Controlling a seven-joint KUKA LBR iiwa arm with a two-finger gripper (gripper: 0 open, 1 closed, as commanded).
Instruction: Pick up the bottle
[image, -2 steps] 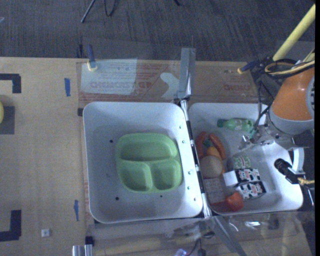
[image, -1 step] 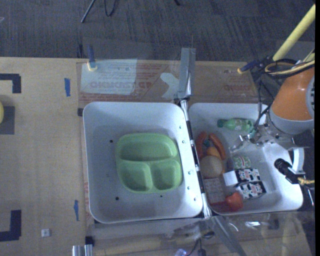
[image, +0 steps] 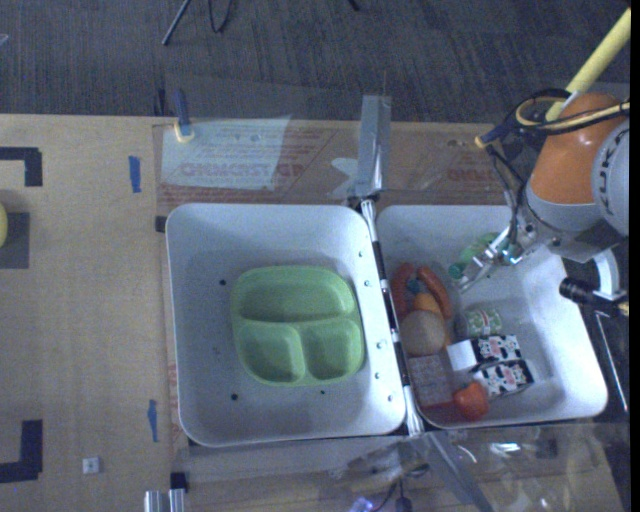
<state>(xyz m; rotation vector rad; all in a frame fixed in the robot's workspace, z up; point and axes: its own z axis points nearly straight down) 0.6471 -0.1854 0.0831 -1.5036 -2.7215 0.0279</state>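
Bottle (image: 472, 259), green and clear, lies in the right bin (image: 560, 400) beside the gripper (image: 497, 254); whether that pincer is closed cannot be told. Wooden bench (image: 80, 350), dark carpet (image: 300, 50) beyond; the arm (image: 575, 170) reaches in from the right.

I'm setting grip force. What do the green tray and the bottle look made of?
The green tray: likely moulded plastic, matte, uniform colour with soft rounded compartments. The bottle: seemingly clear plastic with a green tint, since the bin shows through it; too blurred to be sure.
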